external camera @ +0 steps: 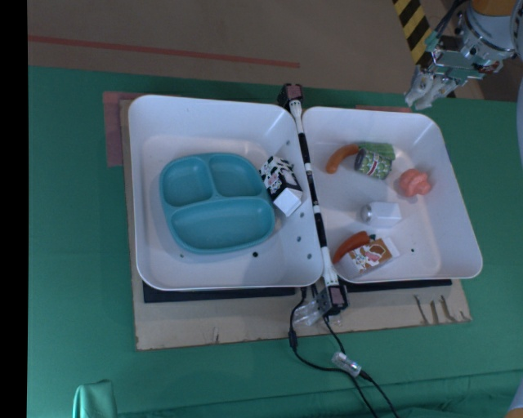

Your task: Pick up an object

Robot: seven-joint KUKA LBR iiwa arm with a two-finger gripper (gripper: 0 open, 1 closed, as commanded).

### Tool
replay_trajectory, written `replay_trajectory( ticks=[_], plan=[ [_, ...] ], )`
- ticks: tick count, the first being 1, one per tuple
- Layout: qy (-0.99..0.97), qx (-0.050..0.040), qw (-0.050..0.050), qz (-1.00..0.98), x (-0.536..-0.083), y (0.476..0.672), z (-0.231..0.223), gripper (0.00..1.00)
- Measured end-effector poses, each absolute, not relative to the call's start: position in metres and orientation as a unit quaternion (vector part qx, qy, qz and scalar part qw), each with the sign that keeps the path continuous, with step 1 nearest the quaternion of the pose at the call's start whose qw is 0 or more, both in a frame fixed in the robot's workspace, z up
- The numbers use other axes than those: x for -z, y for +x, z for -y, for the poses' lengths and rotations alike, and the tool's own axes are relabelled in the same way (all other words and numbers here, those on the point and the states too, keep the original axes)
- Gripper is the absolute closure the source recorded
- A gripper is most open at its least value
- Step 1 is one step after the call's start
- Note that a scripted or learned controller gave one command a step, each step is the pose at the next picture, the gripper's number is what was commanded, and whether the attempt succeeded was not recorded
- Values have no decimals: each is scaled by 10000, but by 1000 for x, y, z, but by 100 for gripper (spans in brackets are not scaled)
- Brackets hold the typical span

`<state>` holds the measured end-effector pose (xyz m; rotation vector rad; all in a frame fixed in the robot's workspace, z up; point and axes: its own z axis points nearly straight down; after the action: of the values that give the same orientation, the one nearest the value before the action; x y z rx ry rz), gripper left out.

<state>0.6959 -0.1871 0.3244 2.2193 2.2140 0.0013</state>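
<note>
Gripper (424, 95) above right bin's (458, 245) far rim, green can (373, 160) nearer camera

Two shallow white plastic bins, L (139, 163) & R (459, 214), sit side by side mid-frame w/ a thin black-and-white striped rod (309, 180) btwn them, on a flat brown cardboard sheet (245, 328) over a green cloth (65, 245). Black cables (315, 359) trail from the rod's near end toward bottom centre. Up top: thin red floor line (163, 51) at upper L, yellow-black hazard tape (411, 20) at upper R.

The divided plate (216, 202) lies in the left bin (163, 118); the can (373, 160) lies in the right bin (453, 245).
</note>
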Motion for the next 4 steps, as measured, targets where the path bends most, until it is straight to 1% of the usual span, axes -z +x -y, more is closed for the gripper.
replay_trajectory(
  ticks=[1, 2, 3, 4],
  plan=[
    [7081, -5, 38, -7061, -356, 700, 187, 100],
    [7082, -8, 41, -7060, -365, 700, 167, 100],
    [7084, -8, 42, -7058, -369, 700, 158, 100],
    [7086, -6, 42, -7056, -370, 700, 185, 100]
  ],
)
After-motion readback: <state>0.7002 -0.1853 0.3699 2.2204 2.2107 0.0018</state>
